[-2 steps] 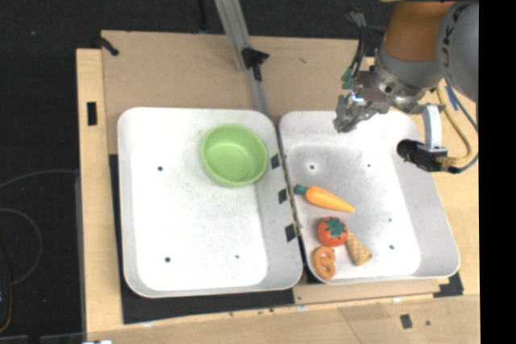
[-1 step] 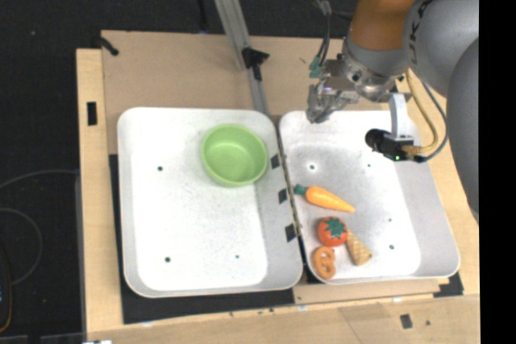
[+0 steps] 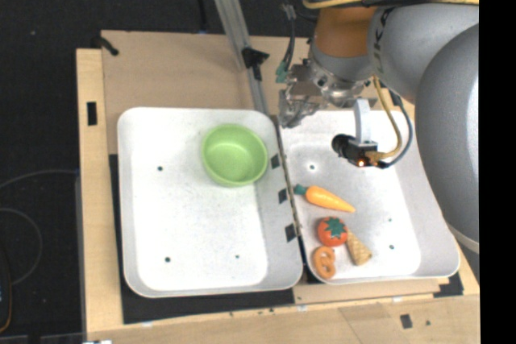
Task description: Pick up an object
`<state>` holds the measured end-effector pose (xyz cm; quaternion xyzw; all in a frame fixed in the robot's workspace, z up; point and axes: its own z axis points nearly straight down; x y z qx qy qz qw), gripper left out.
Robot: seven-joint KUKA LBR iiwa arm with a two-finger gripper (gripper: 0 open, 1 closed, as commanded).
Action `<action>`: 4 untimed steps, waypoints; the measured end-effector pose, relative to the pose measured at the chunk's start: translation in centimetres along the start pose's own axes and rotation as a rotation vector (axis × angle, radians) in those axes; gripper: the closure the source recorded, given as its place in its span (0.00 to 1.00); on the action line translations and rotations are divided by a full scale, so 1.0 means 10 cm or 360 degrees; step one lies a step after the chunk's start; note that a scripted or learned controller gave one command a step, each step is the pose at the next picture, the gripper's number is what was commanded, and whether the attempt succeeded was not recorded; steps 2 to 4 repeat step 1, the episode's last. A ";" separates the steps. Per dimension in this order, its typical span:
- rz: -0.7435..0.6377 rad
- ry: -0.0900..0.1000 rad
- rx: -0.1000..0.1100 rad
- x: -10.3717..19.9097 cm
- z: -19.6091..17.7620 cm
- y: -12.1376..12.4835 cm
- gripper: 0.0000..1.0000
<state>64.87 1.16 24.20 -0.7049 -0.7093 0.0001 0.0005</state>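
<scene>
Gripper (image 3: pixel 292 110) poised over the rear edge of the right bin (image 3: pixel 403 254); its opening cannot be judged. Toy carrot (image 3: pixel 326 197), tomato (image 3: pixel 331 231) and two small food pieces lie well in front of it. Green bowl (image 3: pixel 234 155) sits to its left, in the left bin (image 3: pixel 161 254).

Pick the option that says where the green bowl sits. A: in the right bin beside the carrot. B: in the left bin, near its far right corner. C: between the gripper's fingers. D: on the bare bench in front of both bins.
B: the green bowl rests on the floor of the left bin, toward its far right corner, while the carrot lies across the divider in the right bin.
</scene>
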 end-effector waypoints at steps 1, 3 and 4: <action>-0.0003 0.0001 -0.0004 0.57 -0.05 -0.01 1.00; -0.0003 0.0001 -0.0004 0.57 -0.05 -0.01 1.00; -0.0003 0.0001 -0.0004 0.57 -0.05 -0.01 1.00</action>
